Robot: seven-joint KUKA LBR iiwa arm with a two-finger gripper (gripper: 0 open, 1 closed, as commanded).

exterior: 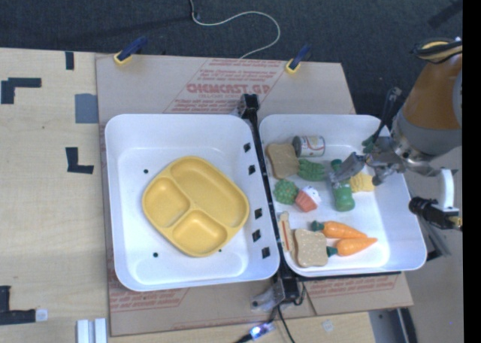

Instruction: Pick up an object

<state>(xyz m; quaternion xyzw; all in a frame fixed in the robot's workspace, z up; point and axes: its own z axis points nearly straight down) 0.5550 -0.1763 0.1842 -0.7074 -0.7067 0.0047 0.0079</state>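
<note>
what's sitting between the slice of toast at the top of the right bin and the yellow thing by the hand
In the camera view, a light green leafy piece lies between the toast slice and the yellow item, with the hand over the same stretch.

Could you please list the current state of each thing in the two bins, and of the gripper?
Yellow three-compartment plastic tray: flat in the left white bin, nothing in it.
Small silver can: on its side, right white bin.
Two orange toy carrots: lying side by side.
Tan toy bread slice: flat, touching the carrots.
Green toy bottle: lying below the gripper.
Two-finger gripper: low over the right bin, grasp unclear.
</note>
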